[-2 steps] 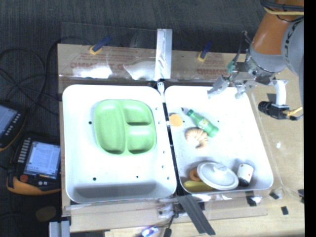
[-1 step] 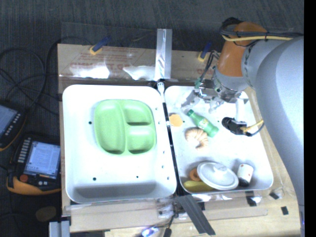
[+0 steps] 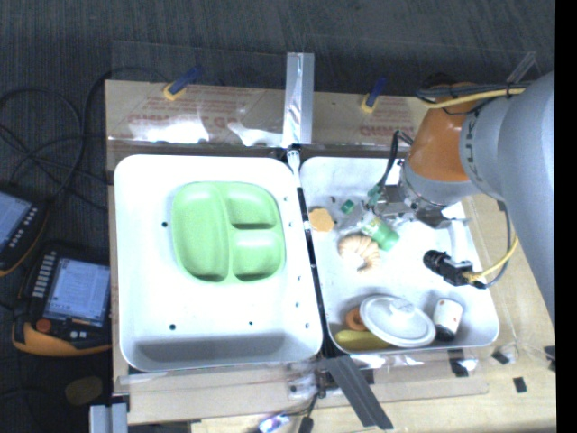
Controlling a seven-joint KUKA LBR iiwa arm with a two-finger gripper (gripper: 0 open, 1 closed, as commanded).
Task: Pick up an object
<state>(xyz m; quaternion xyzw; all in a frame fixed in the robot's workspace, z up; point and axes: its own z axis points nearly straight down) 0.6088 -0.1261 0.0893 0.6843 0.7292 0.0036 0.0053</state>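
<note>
Croissant (image 3: 359,247) lies just below-left of the hand (image 3: 389,207), near the green bottle (image 3: 383,234) in the right bin (image 3: 478,327). Whether the hand is wide or narrow, I cannot tell. Bare floor lies right of it toward the wall.

left bin (image 3: 135,269): holds a divided tray (image 3: 227,231), lying toward its back half.
right bin (image 3: 482,318): just beside the left bin, on its right.
right bin, back: gripper (image 3: 389,207) over small items.
right bin, middle: croissant (image 3: 359,247) left of a bottle (image 3: 383,234).
right bin, front: round lid (image 3: 397,321), a small cup (image 3: 448,314) to its right.
</note>
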